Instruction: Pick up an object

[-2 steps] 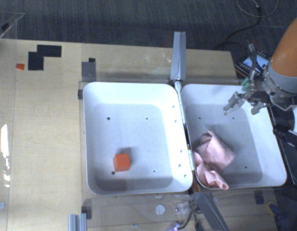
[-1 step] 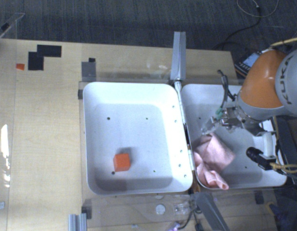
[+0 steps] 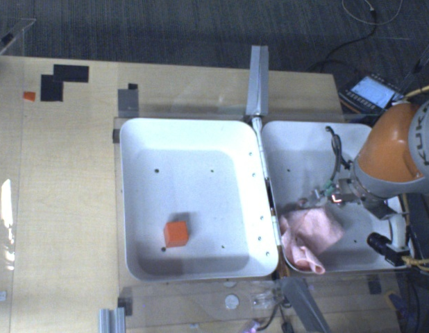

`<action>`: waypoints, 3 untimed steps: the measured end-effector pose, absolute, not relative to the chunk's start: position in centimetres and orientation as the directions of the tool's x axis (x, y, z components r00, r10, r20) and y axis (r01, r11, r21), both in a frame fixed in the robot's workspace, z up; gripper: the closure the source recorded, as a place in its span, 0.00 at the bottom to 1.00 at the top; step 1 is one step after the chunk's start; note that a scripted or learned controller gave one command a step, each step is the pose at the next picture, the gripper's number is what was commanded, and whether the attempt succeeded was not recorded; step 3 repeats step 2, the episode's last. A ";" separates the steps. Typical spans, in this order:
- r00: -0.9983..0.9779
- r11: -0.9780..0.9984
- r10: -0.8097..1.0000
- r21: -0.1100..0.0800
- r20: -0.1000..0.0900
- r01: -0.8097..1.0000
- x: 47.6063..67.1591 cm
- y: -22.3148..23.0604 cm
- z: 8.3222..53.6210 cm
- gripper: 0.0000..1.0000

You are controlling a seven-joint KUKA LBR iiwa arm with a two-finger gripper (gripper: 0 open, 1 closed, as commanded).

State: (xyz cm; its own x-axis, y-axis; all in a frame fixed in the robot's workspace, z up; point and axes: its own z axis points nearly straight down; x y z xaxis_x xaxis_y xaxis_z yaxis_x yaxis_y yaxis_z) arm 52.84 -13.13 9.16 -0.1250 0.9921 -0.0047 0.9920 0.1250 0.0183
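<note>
A: Orange block [image 3: 176,234] sits alone in the left bin [image 3: 138,186], toward its near left part, flat on the floor and well apart from the arm.

B: So it's free to take, but nobody is near it?

A: Right. Past the divider, the right bin [image 3: 298,151] holds a pink cloth [image 3: 310,236] bunched into the near left corner, partly riding up the wall.

B: And the gripper [image 3: 330,198]?

A: Low over the right bin, just above the cloth's upper edge. The arm [image 3: 391,151] reaches in from the right, so I judge the cloth is the target; it lies closest.

B: Jaws spread or pinching?

A: Can't tell; the wrist and cables blur them. No cloth shows between them, so I wouldn't call it held.

B: Risk?

A: Soft fabric against a wall may slip out.
</note>
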 end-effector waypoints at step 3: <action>-0.042 0.042 0.999 0.010 -0.002 0.999 58.9 -20.4 9.8 0.00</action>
